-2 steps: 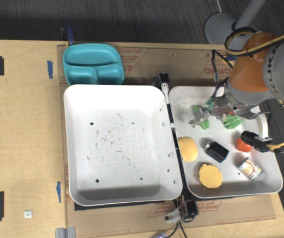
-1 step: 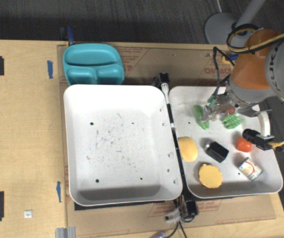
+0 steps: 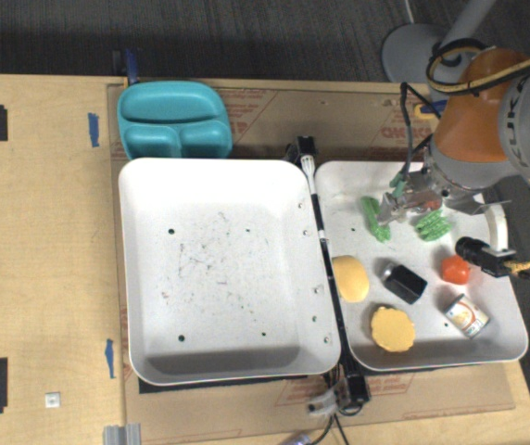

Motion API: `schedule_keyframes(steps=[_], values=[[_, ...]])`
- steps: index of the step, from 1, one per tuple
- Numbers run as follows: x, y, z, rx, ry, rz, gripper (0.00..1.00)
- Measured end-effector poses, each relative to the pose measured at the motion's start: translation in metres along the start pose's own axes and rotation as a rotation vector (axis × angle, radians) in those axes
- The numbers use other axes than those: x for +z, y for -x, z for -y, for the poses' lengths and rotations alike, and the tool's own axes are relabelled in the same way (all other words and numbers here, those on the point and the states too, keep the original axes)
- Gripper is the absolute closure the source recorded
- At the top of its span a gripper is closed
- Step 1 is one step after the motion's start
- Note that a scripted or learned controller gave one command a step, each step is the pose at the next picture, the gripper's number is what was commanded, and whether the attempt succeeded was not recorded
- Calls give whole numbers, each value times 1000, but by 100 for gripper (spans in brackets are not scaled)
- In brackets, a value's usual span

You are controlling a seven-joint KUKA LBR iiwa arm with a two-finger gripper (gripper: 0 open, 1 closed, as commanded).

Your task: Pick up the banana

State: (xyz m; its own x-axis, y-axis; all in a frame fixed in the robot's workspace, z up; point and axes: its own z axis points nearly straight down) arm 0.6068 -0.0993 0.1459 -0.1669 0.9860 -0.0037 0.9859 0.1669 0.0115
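Claw (image 3: 411,196), opening I cannot tell, hangs over green pieces; banana (image 3: 350,278) lies at my seven o'clock, long axis near upright.

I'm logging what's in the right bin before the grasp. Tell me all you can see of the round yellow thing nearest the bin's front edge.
The round yellow thing is a flat disc, orange-yellow with a slightly paler rim, looking like a toy biscuit or foam piece. It lies flat on the floor of the right bin, near the front wall. A paler yellow lump sits just behind it, apart from it as far as can be seen. Nothing touches it.
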Motion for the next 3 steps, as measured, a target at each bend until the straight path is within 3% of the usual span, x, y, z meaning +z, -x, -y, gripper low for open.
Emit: schedule_keyframes(steps=[1, 2, 3], values=[[0, 0, 0, 0, 0, 0, 0], [-10, 0, -1, 0, 3, 1, 100], [-20, 0, -2, 0, 6, 2, 100]])
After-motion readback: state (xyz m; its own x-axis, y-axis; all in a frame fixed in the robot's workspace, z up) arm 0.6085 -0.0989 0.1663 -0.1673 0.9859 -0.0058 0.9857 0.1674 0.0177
